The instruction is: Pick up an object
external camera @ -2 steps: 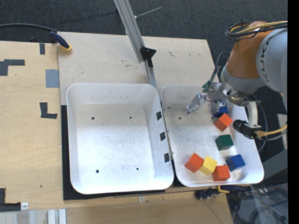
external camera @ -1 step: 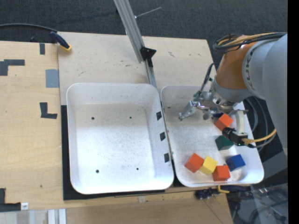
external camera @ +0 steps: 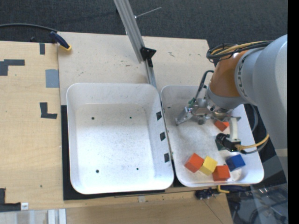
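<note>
My gripper (external camera: pixel 202 112) sits low in right bin (external camera: pixel 184 139), toward its upper half, arm entering from 3 o'clock. Whether it grips anything, I cannot tell. Small red-orange piece (external camera: pixel 221 124) lies just beside it at 4 o'clock, partly hidden. Four blocks cluster at 5 o'clock, near bin's front edge: orange block (external camera: pixel 194 163), yellow block (external camera: pixel 209 165) touching it, red block (external camera: pixel 221 172), blue block (external camera: pixel 236 162). Left bin (external camera: pixel 112 134) at 9 o'clock.

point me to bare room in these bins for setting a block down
The left bin has a bare floor wall to wall. In the right bin, blocks crowd the near corner, from the orange block to the blue block; the end effector hangs mid-bin.
</note>
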`<action>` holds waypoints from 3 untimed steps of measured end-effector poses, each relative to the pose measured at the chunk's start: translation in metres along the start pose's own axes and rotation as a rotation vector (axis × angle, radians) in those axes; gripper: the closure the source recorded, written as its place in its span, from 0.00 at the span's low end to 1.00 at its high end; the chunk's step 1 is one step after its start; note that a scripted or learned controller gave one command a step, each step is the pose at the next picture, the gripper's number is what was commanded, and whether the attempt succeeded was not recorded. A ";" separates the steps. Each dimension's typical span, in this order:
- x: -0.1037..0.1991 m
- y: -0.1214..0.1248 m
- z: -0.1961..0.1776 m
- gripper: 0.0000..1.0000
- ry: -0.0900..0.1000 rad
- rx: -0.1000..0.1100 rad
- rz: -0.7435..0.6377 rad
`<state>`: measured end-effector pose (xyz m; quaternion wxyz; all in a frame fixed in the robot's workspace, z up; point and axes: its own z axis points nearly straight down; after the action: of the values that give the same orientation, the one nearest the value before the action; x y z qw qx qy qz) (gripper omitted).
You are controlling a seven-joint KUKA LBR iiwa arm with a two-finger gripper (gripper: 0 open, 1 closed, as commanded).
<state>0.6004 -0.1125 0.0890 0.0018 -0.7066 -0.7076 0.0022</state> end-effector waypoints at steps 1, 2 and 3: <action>0.001 0.001 -0.012 1.00 0.001 -0.003 -0.001; 0.004 0.004 -0.055 1.00 0.001 -0.008 0.000; 0.005 0.015 -0.109 1.00 0.000 -0.010 0.000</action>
<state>0.6160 -0.1078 0.1978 -0.0019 -0.7064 -0.7078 -0.0014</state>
